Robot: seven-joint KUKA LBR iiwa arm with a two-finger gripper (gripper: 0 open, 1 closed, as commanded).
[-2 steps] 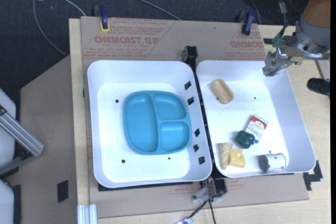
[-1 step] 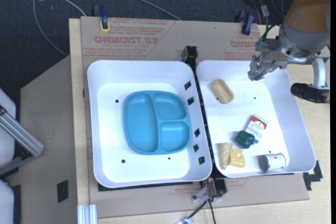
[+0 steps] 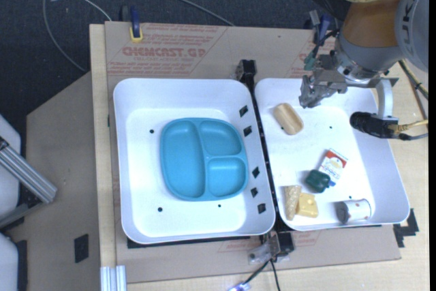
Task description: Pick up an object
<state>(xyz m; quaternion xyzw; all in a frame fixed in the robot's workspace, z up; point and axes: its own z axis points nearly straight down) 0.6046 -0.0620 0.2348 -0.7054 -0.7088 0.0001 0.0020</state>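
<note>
Two dark fingers of the gripper [image 3: 308, 100] point down over the right bin [image 3: 381, 167]; how far apart they are cannot be told, and nothing shows between them. Just beside them lies a tan bread roll [image 3: 289, 118]. A blue divided plate [image 3: 204, 158] sits in the left bin [image 3: 133, 146].
</note>
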